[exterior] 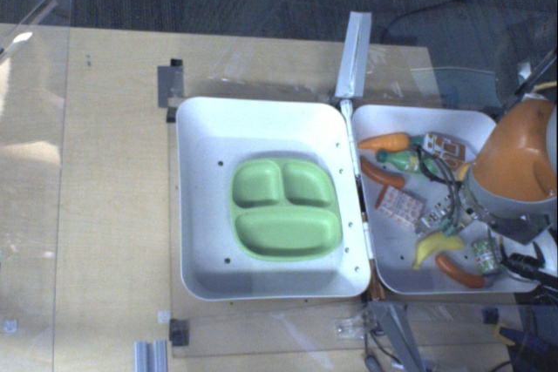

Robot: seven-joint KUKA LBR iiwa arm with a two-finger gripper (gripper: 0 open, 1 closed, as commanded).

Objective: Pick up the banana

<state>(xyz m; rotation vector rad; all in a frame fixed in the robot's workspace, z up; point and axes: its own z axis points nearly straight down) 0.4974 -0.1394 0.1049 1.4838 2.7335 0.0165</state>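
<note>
Banana (433, 246) lies in the right bin (384, 270), close to that bin's front wall. It is small, yellow and curved. A red sausage-shaped toy (459, 271) touches its lower end, and a pink checked packet (400, 206) sits just behind the banana. Farther back from the banana lie a carrot (384, 141), a green bottle-shaped toy (399, 159) and another red toy (382, 174).

The hand (453, 209) hangs just behind the banana, under the arm's orange band (520, 154). Wires and metal bits crowd that spot, so I cannot tell if it is apart or together. I see nothing caught in it.

To do this step well, I think the hand should come down on the banana's fat middle and pinch across its short side. It should stay off the red sausage-shaped toy, or it may grab that too. The banana is smooth and bent, so it could slip out.

The left bin (196, 187) holds a green divided tray (284, 207), well away from the banana.
</note>
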